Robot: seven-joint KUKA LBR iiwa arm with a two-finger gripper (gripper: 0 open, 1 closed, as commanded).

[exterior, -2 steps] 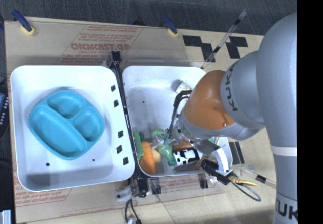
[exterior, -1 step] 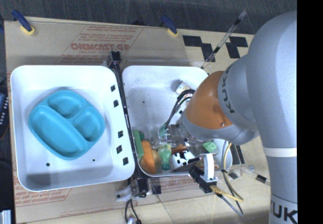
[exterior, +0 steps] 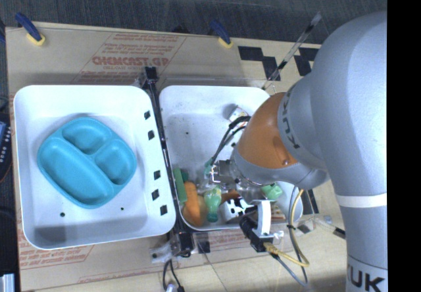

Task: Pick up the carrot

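The orange carrot [exterior: 191, 205] lies at the front left corner of the right bin [exterior: 197, 113], pressed among other small items. A pale green piece [exterior: 212, 203] rests against its right side and a dark green strip [exterior: 179, 183] lies along its left. The gripper [exterior: 220, 182] hangs low over this cluster, just up and to the right of the carrot, under the orange wrist band [exterior: 263, 139]. The arm's bulk hides the right half of the bin. Nothing in the view shows the carrot lifted off the bin floor.
A blue sectioned plate [exterior: 85, 160] lies in the left bin [exterior: 26, 152]. A black divider with clips [exterior: 158, 152] runs between the bins. Another green item [exterior: 273, 190] sits under the wrist. Cables [exterior: 289, 254] trail by the front edge.
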